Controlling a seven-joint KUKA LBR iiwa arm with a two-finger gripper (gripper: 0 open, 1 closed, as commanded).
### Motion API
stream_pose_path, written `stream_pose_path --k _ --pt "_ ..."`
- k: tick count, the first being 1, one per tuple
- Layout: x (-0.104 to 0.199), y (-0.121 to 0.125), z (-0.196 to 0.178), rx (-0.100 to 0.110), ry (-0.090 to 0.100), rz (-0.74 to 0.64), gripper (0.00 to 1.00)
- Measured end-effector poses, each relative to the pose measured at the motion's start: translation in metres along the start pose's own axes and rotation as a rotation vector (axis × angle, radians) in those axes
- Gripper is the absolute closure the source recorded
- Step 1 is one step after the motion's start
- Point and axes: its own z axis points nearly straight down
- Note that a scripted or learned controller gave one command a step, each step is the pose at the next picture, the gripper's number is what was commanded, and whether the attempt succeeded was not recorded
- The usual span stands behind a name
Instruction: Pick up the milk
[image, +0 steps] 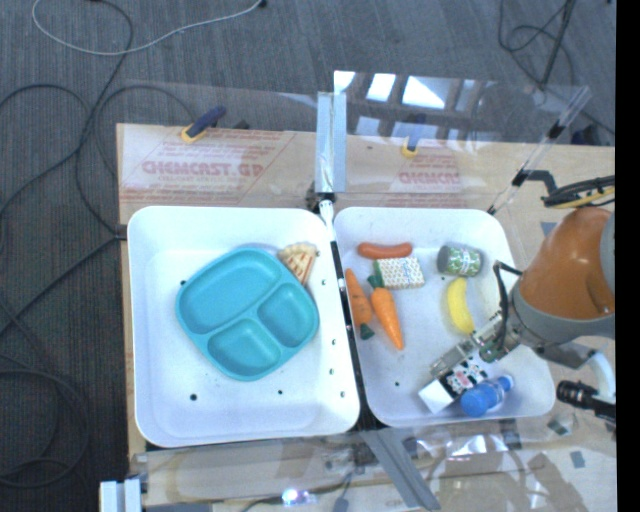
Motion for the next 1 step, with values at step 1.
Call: stream_pose_path --k 1 --pt "0.0470 0.0441 -0.0700 0.011 0.012 0.067 0.00"
